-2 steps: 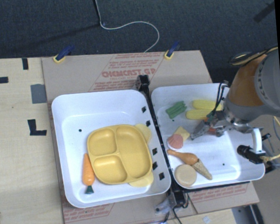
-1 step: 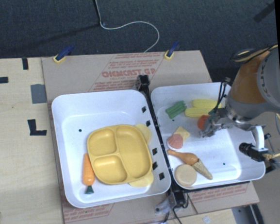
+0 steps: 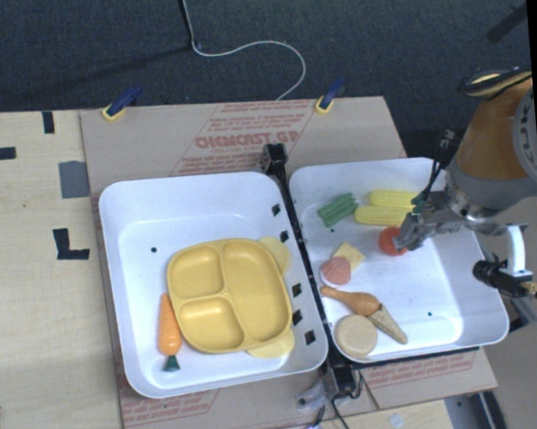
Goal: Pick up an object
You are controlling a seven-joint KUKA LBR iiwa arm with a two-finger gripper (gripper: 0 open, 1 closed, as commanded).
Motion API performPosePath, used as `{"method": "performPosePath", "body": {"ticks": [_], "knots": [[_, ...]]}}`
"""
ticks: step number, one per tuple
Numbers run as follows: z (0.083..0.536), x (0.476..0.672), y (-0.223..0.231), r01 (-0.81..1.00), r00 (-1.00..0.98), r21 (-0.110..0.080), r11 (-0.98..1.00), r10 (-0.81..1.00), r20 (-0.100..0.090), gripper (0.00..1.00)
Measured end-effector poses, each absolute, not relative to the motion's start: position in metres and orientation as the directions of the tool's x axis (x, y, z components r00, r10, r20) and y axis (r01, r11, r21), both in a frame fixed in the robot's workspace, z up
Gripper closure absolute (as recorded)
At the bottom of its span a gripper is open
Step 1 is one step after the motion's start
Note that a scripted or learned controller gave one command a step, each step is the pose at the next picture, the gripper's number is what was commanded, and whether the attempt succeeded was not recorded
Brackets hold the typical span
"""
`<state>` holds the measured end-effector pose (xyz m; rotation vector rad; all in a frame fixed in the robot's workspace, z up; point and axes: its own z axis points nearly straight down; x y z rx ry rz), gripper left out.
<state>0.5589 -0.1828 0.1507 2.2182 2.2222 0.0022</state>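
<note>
Tomato (image 3: 391, 242): small, round, red toy piece, lying on the floor of the right bin (image 3: 465, 327), toward its far half, partly covered by the gripper (image 3: 409, 236). The dark fingers reach down onto the tomato's right side; whether they are spread or closed around it cannot be told from this angle. Just behind the tomato: two yellow corn cobs (image 3: 386, 207), side by side, and a green vegetable piece (image 3: 337, 208) to their left. Nearer the camera: a pale yellow cheese wedge (image 3: 349, 253), a pink rounded piece (image 3: 336, 270) touching it, a brown drumstick (image 3: 352, 297), a tan round cookie (image 3: 357, 335) and an ice-cream cone (image 3: 388, 324). Left bin (image 3: 124, 212): a yellow divided tray (image 3: 227, 293), with an orange carrot (image 3: 168, 328) beside its left edge. Both bins rest on cardboard sheeting (image 3: 233, 132) over the bench (image 3: 31, 276).
</note>
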Motion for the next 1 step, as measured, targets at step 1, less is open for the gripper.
{"method": "performPosePath", "body": {"ticks": [1], "knots": [[0.2051, 0.5677, -0.1753, 1.0, -0.003, 0.004, 0.003, 1.0, -0.001, 1.0]]}}
